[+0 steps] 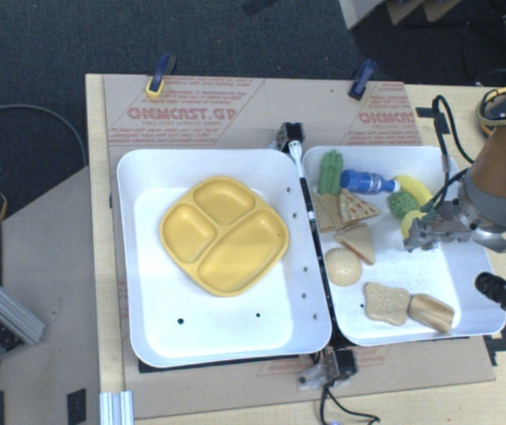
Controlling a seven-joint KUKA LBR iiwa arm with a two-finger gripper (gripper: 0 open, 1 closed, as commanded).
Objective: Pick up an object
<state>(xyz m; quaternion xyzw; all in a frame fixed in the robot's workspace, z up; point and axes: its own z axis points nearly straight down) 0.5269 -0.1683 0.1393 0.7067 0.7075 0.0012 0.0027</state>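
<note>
Yellow banana in right bin, touching my gripper on its upper-left side, long axis diagonal. Jaw opening: can't tell, nothing visibly held. Green broccoli beside it.

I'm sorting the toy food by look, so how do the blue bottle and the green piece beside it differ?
The blue bottle lies on its side, pointing across the right bin; the green piece runs lengthwise up the bin. The blue bottle is smooth with a pale end; the green piece is ridged and one colour. Both lie at the bin's far end, side by side.
</note>
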